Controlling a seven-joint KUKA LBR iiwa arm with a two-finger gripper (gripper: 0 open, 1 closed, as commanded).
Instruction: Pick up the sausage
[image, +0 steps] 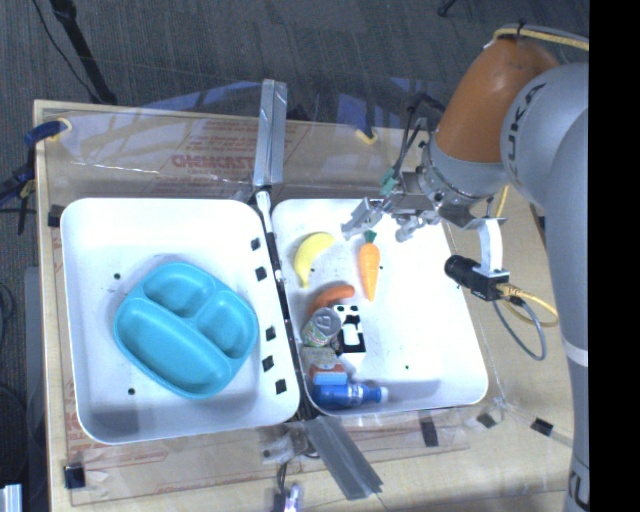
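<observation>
While the gripper (385, 221) hangs over the back edge of the right bin (440, 385) with its jaws spread and nothing between them, the sausage (331, 296) lies well forward of it, near that bin's left wall, about midway between back and front. My worry is the crowding. The carrot (369, 270) stands almost directly under the fingers and just right of the sausage, so a descent from here would likely meet the carrot first. The banana (311, 254) sits just behind the sausage, and the can (323, 327) touches or nearly touches its front side, with a black-and-white block (349, 331) beside the can. One finger would probably land on the can or carrot and nudge the sausage away, or close on the wrong thing. Its rounded, smooth shape may also let it slip out of a shallow pinch.

A blue bottle (347, 394) lies in the front-left corner of the right bin. The left bin (85, 225) carries a blue tray (187, 327). Both bins are white and shallow, on a pale bench (480, 460) over dark carpet, with cables trailing off its right side
</observation>
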